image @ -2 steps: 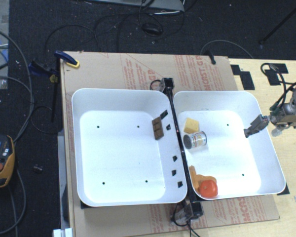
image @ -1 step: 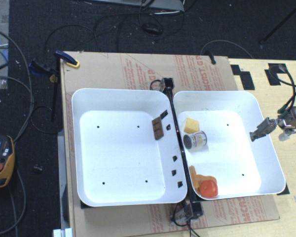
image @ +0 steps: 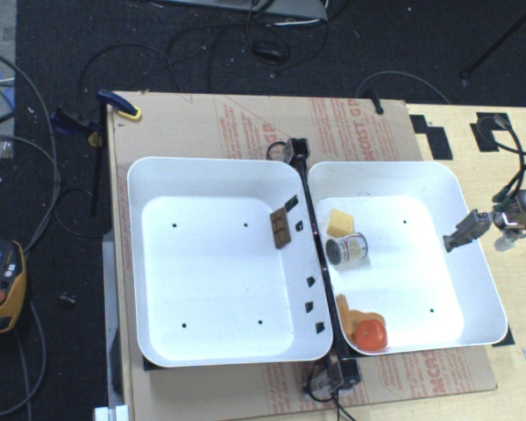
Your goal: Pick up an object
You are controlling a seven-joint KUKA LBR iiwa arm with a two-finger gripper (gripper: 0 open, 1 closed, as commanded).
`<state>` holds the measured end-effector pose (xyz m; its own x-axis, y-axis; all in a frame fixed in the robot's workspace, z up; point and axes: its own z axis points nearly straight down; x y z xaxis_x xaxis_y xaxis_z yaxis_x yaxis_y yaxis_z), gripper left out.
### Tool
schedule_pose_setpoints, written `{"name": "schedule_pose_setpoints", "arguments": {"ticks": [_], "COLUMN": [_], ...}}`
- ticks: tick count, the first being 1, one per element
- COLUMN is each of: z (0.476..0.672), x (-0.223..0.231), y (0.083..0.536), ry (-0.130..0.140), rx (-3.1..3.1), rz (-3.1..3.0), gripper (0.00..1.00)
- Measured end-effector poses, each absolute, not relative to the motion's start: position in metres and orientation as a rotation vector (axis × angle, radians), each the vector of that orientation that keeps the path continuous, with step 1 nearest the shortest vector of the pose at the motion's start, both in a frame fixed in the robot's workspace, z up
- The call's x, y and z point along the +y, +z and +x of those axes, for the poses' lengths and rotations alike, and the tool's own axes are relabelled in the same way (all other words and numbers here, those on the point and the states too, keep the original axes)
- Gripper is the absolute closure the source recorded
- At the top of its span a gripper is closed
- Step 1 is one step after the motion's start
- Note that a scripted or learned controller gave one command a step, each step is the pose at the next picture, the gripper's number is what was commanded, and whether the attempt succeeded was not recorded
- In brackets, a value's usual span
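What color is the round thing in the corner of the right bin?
Red-orange ball, seen in the camera view.

The dark grey two-finger gripper (image: 460,232) is positioned above the right rim of the right-hand shallow white bin (image: 482,274), near the middle of that rim. Its fingers point left and slightly downward, toward the bin interior. The pale metallic wrist section (image: 514,213) lies just outside the bin, beyond that rim.
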<state>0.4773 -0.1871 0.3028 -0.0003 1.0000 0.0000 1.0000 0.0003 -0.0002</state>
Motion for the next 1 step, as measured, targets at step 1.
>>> {"name": "schedule_pose_setpoints", "arguments": {"ticks": [1], "z": [0.4773], "x": [-0.1871], "y": [0.3028], "ry": [0.0], "rx": [-2.222], "rz": [-2.221], "gripper": [0.0]}}
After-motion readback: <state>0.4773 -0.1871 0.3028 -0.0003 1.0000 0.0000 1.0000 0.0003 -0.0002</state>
